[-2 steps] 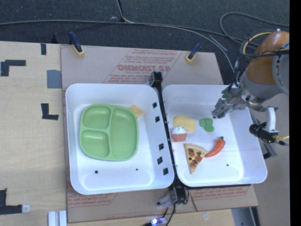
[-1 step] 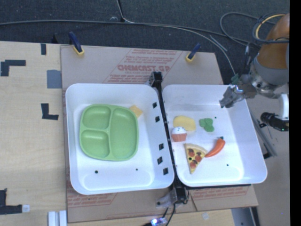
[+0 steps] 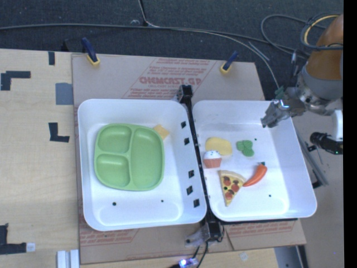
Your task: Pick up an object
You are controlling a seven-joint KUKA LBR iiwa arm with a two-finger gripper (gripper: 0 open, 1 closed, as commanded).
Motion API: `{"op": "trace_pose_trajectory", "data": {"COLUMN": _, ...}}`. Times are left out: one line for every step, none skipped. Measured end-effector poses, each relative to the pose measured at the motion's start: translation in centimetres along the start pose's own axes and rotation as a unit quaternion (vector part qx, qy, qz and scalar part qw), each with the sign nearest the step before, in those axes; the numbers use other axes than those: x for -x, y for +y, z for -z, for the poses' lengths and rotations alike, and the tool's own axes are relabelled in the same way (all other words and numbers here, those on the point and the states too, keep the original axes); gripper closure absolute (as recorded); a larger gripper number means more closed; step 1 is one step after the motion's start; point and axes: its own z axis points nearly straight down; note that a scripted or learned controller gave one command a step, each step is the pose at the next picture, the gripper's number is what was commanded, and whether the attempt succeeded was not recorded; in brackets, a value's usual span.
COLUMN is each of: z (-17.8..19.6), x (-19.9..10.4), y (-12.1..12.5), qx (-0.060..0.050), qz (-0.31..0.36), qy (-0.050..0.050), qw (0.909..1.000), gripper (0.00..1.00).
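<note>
On cardboard (image 3: 167, 77), two white bins (image 3: 89, 116)

Two shallow white bins sat side by side in the middle of the frame: a left bin (image 3: 89, 205) and a right bin (image 3: 295, 194). The left bin contained two things: one green divided plate (image 3: 129, 156) and one small yellow piece (image 3: 161, 130) at the plate's upper right corner. The right bin contained five toy foods: one yellow piece (image 3: 218, 145), one cupcake (image 3: 212, 159), one green broccoli (image 3: 245, 147), one pizza slice (image 3: 229, 186) and one orange carrot (image 3: 256, 175). Two blue-and-yellow clamps, one (image 3: 90, 52) at upper left and another (image 3: 228, 63) at upper centre, held one cardboard sheet (image 3: 167, 77).
</note>
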Motion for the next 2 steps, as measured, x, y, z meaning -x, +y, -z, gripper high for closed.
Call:
{"op": "trace_pose_trajectory", "data": {"z": 0.1, "x": -6.2, "y": -1.1, "qx": -0.001, "qz": 0.002, "qy": 0.001, "qw": 1.0, "gripper": 1.0}}
{"op": "trace_pose_trajectory", "data": {"z": 0.7, "x": -12.3, "y": -2.2, "qx": -0.001, "qz": 0.003, "qy": 0.001, "qw": 1.0, "gripper": 1.0}}
